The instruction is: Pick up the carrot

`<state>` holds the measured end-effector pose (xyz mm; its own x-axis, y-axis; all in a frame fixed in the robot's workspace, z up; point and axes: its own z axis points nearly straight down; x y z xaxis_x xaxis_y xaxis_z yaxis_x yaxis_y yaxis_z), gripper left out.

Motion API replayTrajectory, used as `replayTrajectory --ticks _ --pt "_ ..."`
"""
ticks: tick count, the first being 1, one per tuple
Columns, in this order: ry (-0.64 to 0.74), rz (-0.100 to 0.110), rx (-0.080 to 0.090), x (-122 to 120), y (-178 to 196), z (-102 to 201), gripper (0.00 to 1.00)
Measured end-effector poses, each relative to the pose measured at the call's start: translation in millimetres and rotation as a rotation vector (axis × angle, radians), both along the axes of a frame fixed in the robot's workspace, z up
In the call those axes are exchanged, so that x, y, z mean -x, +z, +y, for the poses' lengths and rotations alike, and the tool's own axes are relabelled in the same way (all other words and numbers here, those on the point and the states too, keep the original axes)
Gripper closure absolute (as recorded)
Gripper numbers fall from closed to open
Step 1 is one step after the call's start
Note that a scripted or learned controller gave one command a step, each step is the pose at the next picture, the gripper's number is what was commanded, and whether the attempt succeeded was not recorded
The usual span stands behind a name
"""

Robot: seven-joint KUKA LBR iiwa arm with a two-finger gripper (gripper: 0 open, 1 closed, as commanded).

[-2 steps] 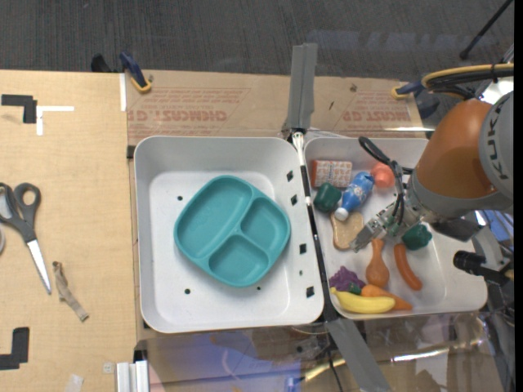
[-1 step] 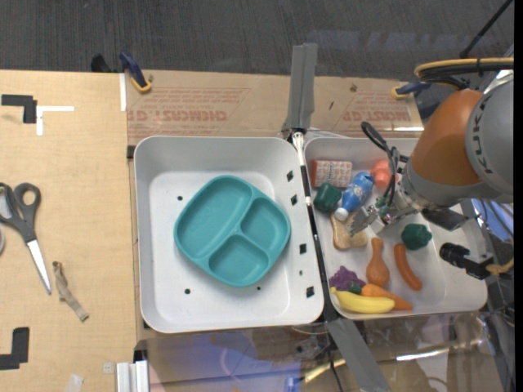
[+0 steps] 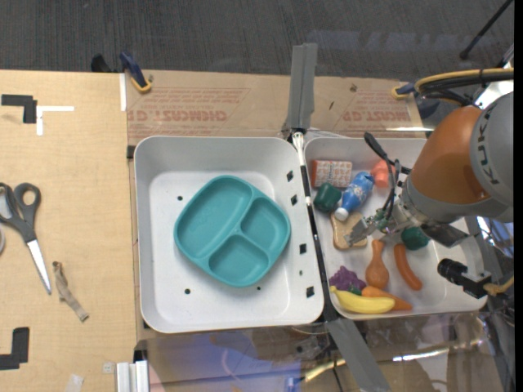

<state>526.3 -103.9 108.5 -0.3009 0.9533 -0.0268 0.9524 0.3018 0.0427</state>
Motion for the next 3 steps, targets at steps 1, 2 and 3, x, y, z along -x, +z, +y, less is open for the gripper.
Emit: replayTrajectory --ticks 1,2,3 --pt "-0.024 0.019 -0.005 -18 -1 1 0.00" --pt "-0.021 0.002 -0.002 12 0 -1 0.00" --pt "0.022 0.019 -0.004 -21 -1 -2 0.00"
